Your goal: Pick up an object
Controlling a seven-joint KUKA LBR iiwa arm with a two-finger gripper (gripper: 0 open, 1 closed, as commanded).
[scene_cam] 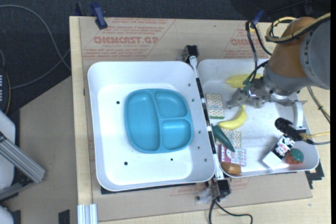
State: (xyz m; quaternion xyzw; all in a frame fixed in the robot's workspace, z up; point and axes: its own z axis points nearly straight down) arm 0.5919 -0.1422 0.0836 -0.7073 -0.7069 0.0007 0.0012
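Banana [234,119]: lies near the right bin's [310,161] left wall, curved, among small packets.
Gripper [245,96]: just above the banana; open or closed, cannot tell.
Advice: descend straight, straddle the banana's middle, close before lifting.

The brown board [157,34] under the bins bears red print reading "CHEMCAST GP", up and left of the gripper [247,96]. Smaller red lines there are too blurred to read
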